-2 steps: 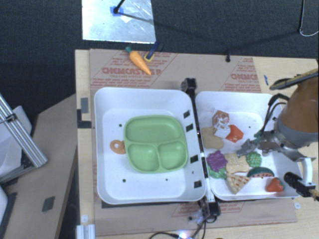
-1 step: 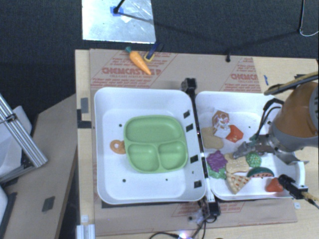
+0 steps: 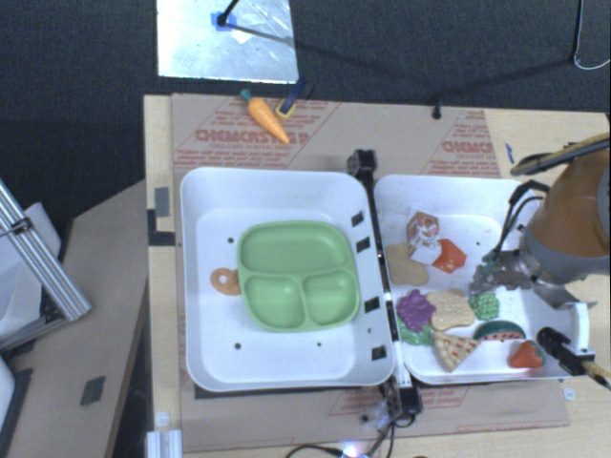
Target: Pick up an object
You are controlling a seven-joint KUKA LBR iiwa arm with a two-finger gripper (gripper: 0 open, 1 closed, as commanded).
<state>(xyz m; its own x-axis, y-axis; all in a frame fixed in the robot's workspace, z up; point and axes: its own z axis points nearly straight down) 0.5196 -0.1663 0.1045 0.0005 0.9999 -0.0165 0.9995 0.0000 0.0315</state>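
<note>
Gripper [image 3: 484,277] low in right bin [image 3: 458,197], finger state impossible to tell. Green broccoli piece [image 3: 485,305] directly beneath, touching toast slice [image 3: 449,309] on the left.

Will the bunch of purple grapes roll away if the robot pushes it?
Probably not far. The purple grapes look like a flattish, lumpy toy, so they would likely slide. They are crowded against the toast slice, which would likely get shoved along.

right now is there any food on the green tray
No, the green tray holds nothing in its compartments; the pretzel lies beside it on the bin floor.
</note>
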